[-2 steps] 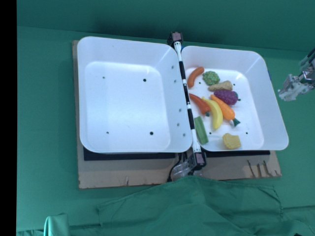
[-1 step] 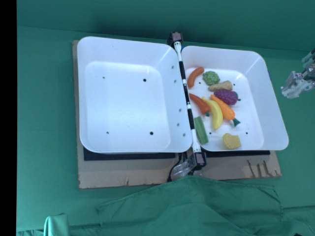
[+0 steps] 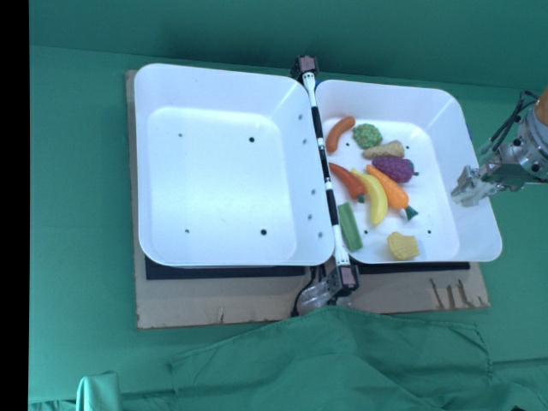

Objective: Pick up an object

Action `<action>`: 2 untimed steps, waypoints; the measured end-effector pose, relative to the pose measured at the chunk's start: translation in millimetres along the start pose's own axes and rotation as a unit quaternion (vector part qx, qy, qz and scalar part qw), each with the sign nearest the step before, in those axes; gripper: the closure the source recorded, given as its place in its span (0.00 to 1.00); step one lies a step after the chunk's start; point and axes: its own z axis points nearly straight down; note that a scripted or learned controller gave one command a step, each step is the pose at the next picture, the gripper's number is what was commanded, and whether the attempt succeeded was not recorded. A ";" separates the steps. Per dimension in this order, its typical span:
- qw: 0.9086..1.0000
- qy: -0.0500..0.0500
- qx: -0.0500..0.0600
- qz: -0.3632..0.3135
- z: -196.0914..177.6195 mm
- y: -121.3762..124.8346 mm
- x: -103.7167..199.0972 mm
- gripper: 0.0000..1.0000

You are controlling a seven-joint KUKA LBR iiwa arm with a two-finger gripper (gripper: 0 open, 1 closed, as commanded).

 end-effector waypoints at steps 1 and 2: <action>1.000 -0.003 -0.006 0.000 4.0 18.9 -8.3 1.00; 1.000 -0.004 -0.011 -0.003 -68.2 99.3 -6.5 1.00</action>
